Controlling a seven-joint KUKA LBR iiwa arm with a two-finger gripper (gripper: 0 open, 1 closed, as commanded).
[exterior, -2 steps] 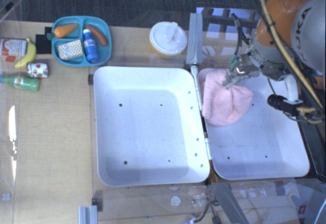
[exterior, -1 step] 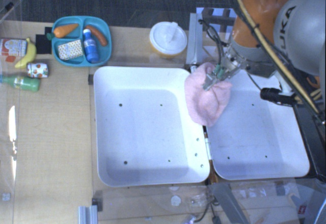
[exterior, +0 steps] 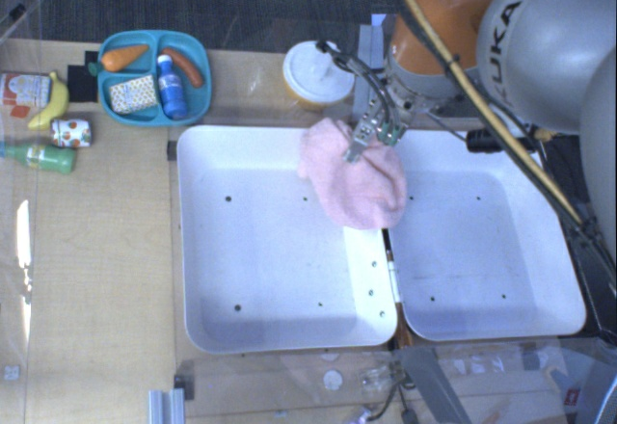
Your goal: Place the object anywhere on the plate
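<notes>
A pink cloth (exterior: 352,179) hangs bunched over the seam between the two white bins, near their far edge. My gripper (exterior: 364,141) reaches in from the upper right and is shut on the cloth's upper right part; the fabric droops below the fingers. The blue divided plate (exterior: 198,75) lies on the bench at the far left, beyond the left bin (exterior: 260,258), well apart from the cloth. It holds a toy carrot (exterior: 125,57), a sausage (exterior: 185,68), a blue bottle (exterior: 171,90) and a cracker (exterior: 131,94).
A round white and yellow container (exterior: 313,73) stands just behind the bins, left of the gripper. At the bench's left edge lie a banana (exterior: 53,100), a small can (exterior: 70,132), a green bottle (exterior: 40,157) and a carton (exterior: 21,92). The right bin (exterior: 492,249) lies under the arm.
</notes>
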